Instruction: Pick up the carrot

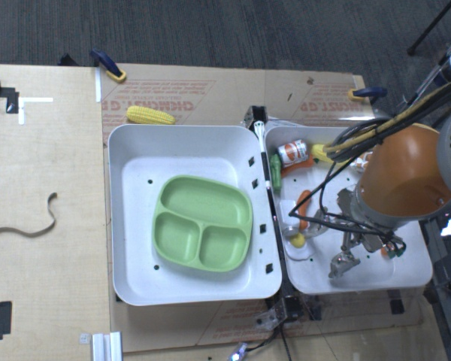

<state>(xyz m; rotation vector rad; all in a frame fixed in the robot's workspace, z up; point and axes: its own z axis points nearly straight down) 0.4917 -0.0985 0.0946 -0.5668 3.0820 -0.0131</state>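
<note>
Orange-banded arm [402, 175] fills right side, hanging over right bin [413, 273]. Hand [346, 262] low over bin floor; cannot tell if fingers apart or together. Carrot [304, 209] lies at bin's left part, well left of hand, partly behind cables. Can [293, 153] near bin's far wall. Green divided plate [203, 222] in left bin [128, 224]. Toy corn [150, 115] on desk [45, 156] beyond.

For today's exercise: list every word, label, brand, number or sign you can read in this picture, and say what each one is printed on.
Red print on the cardboard sheet under the bins, upside down to this view: too blurred to read.
More red print on its near edge: also unreadable.
Label on the small can in the right bin: too small to read.
No other text shows.
</note>
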